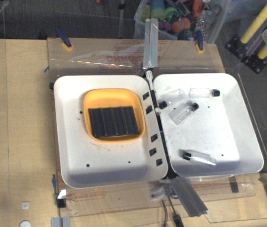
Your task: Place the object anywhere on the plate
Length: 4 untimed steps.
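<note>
Plate (114, 97), orange, sits mid left bin (72, 164) with dark ribbed slab (113, 122) on it. Clear vials (184, 112) lie near right bin's (246, 126) top-left corner, another (198, 158) near bottom edge.

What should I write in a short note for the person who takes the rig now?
Plate: orange, in the left bin; a dark ribbed block lies on it.
Right bin: four small clear bottles with black caps. Three lie near the upper left, namely one by the divider, one beside it and one at the top; the fourth is near the front.
Done: a block is already on the plate.
Left: judging by this, possibly the bottles, if they are meant too; none is on the plate.
</note>
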Available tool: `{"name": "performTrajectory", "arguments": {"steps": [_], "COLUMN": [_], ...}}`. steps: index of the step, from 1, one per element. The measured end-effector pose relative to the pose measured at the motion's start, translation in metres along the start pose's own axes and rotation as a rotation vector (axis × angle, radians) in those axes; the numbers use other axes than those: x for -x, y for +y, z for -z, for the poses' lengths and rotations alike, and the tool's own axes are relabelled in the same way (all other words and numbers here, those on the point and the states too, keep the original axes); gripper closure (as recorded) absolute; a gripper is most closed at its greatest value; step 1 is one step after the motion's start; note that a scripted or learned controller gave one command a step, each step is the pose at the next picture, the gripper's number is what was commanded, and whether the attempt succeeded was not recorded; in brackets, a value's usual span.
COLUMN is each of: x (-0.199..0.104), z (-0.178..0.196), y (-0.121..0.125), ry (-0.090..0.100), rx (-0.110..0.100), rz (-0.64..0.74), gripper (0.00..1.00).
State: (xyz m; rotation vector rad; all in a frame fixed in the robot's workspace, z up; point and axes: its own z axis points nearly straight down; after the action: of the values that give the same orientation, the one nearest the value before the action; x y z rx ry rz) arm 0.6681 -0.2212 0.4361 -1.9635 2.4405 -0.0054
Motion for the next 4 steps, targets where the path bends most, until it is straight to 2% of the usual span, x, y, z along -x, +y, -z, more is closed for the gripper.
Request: {"name": "performTrajectory", "arguments": {"steps": [3, 4], "x": [0.007, 0.011], "z": [-0.001, -0.001], "y": [0.002, 0.002], "ry": [-0.002, -0.003], "rx": [0.004, 0.004], "rz": [0.806, 1.230], "gripper": [1.00, 1.00]}}
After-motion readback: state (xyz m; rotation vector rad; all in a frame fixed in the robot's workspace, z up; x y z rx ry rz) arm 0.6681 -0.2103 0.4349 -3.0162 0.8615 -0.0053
